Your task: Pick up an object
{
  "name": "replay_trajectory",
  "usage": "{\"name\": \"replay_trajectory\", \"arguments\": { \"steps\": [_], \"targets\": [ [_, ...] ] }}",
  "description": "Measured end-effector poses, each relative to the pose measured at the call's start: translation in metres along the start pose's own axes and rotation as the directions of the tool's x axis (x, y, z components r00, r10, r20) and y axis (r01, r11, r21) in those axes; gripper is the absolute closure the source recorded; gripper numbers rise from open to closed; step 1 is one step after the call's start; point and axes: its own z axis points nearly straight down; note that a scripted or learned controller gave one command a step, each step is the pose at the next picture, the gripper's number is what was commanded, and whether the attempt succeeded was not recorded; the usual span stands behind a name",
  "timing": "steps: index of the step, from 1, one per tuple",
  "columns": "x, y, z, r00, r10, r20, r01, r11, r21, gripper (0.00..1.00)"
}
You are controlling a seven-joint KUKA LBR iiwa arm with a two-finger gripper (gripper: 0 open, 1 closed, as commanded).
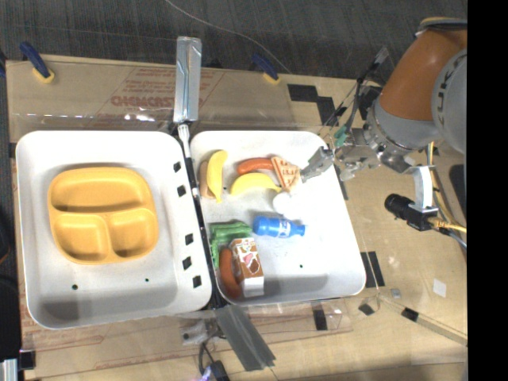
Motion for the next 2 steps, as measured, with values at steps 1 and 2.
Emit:
{"name": "replay_trajectory", "arguments": {
  "steps": [1,2],
  "targets": [
    [0.034,0.031,0.148,0.932,0.363,-0.002,-0.363,0.932,0.004,0.00],
    [0.077,0.069,0.157,0.879,0.477,0.001,-0.477,0.879,0.005,0.00]
  ]
}}
